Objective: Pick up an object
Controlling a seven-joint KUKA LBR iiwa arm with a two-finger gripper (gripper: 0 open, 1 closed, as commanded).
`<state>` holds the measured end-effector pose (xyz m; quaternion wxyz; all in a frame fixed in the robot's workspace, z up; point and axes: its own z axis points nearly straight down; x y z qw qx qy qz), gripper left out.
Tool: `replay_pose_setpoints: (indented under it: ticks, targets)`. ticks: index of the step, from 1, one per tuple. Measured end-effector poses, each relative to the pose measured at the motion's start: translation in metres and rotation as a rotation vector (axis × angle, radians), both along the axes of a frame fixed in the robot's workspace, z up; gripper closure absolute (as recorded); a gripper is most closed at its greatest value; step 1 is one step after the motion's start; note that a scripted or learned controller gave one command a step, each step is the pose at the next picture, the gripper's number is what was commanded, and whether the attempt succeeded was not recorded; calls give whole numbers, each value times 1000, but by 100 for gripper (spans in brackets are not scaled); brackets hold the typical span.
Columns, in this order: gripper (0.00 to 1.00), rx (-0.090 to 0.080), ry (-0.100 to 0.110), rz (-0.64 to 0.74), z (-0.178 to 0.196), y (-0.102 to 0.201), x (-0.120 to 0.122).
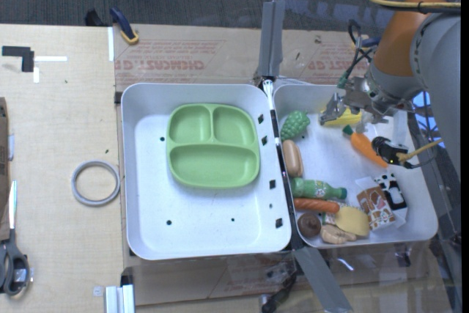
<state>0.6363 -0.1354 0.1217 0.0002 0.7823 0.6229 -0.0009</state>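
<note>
Hovering low over the far side of the right white bin [418, 227], the 2-finger gripper [344, 108] sits right at a yellow banana-shaped toy [343, 119]; whether it grips it I cannot tell. Just beside lies an orange plastic carrot [364, 145]. The left white bin [139, 179] holds 1 green divided plate [212, 145].

A single fixed camera sits well above the tabletop [58, 128], tilted down at a slant. It takes in both white bins [139, 179] whole, side by side, with dark floor toward twelve o'clock and the arm [410, 40] entering from three o'clock.
</note>
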Motion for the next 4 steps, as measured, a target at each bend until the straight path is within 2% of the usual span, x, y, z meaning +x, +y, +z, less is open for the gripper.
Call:
replay_pose_setpoints:
  ticks: [1, 2, 3, 4]
  targets:
    - [0, 0, 2, -92, 69, 60, 7]
    - [0, 1, 3, -32, 74, -25, -48]
    - [0, 13, 3, 53, -32, -53, -56]
    - [0, 1, 1, 143, 54, -73, -85]
